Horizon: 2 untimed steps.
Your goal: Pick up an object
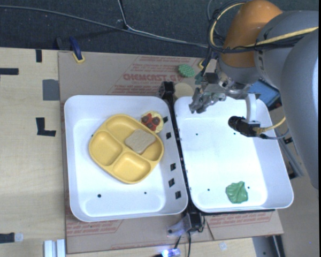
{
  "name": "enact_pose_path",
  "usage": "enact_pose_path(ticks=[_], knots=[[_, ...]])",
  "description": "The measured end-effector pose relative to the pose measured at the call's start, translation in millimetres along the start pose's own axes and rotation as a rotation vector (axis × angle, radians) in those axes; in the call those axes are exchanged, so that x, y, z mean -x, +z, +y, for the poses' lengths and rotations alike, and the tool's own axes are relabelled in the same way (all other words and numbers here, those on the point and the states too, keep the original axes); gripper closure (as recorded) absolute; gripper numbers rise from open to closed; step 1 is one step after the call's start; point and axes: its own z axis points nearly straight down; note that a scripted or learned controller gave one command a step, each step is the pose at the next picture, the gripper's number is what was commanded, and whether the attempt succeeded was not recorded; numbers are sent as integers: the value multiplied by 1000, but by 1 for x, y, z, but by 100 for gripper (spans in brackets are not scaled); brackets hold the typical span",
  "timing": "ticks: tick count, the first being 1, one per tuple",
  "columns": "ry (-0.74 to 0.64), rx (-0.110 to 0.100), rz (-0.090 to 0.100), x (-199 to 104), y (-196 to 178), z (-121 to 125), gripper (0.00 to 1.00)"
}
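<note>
A yellow divided plate [109, 150] lies in the left bin [80, 197]. A tan slice of bread [139, 140] rests on the plate, and a small red and yellow item [152, 120] sits at the plate's far right rim. A green leafy piece [237, 191] lies in the right bin [219, 143] near its front right corner. My gripper [199, 104] hangs over the far left corner of the right bin, well away from the green piece. Nothing shows between its fingers.
A black divider with clips [174, 143] runs between the two bins. A small green object [186, 70] lies on the cardboard behind the bins. A black cable end [243, 126] hangs over the right bin. The arm's bulk covers the far right.
</note>
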Motion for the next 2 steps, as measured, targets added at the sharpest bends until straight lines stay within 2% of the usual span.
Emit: enact_pose_path(ticks=[1,2], knots=[[1,0,-1,-46,-8,5,100],[2,-2,-2,-100,1,1,100]])
